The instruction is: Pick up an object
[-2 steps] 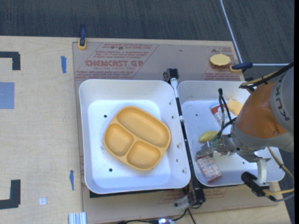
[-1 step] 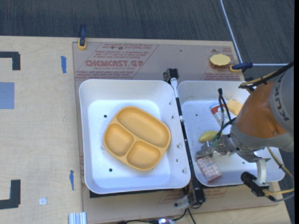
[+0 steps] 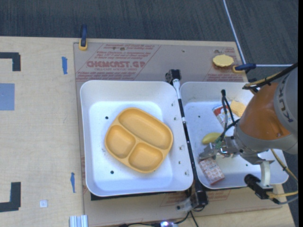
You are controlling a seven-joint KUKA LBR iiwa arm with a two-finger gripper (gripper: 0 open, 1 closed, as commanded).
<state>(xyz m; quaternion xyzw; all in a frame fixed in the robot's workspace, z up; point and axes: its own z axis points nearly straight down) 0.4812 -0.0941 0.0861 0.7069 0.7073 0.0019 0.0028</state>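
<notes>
a grey arm [image 3: 265, 122] with an orange band reaches in from the right over the right bin [image 3: 194, 126], its pincer [image 3: 214, 150] low above the bin's left half. whether the pincer is open or closed cannot be told from this angle, and nothing can be seen gripped in it. a yellow piece [image 3: 211, 137] lies just above the pincer, close enough that contact cannot be ruled out. a packet [image 3: 211, 170] with a pinkish pattern lies just below it, near the bin's front wall. a red and white item [image 3: 219, 111] and a yellow disc [image 3: 237, 109] sit farther back, partly hidden by black cables and the arm. the pincer works near the wall dividing the two bins, with bare white floor open toward the back left corner of the right bin. the left bin [image 3: 90, 126] holds a yellow tray [image 3: 138, 140] with three compartments, set at a slant in the middle, with white floor showing all round it. both bins rest on a brown board [image 3: 118, 60] on the pale desk [image 3: 38, 126]. a second yellow disc [image 3: 223, 61] lies on the board behind the right bin, beside a blue clamp [image 3: 244, 67].
</notes>
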